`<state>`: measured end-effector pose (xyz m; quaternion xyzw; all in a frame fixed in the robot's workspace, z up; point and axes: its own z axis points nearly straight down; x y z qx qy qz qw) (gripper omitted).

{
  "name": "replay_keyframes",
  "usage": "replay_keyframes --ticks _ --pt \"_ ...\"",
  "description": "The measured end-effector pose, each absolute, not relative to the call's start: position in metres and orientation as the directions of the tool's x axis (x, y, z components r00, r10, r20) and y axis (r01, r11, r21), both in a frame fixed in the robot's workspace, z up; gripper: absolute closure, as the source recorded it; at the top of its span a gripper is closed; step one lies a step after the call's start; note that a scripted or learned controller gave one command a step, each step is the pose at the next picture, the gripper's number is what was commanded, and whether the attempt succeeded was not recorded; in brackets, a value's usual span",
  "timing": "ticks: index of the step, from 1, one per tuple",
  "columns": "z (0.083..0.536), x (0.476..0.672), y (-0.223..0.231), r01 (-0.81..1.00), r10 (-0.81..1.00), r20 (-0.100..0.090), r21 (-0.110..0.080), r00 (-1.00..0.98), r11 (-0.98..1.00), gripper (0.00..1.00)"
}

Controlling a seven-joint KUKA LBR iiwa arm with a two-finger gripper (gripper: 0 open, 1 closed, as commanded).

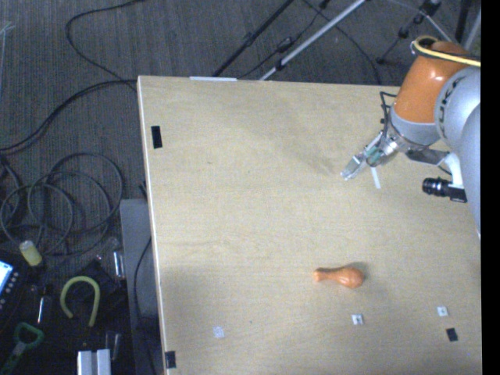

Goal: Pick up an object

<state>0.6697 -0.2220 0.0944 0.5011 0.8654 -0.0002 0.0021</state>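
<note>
The scene is evenly and dimly lit; the bench [258,209] is brightest towards 6 o'clock. Slight softness is seen throughout, with faint shadows.

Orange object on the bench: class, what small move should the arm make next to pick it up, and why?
Probably carry the gripper toward the view's lower edge, to hang above the orange object. The gripper is near the bench's upper right part, well apart from the object, which lies alone on its side lower down. Nothing sits between them.
</note>
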Motion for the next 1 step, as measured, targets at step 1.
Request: replay_keyframes --ticks 1 --pt "0.1638 0.6692 -0.2004 0.932 0.932 0.0 0.002 -0.363 0.363 1.0"
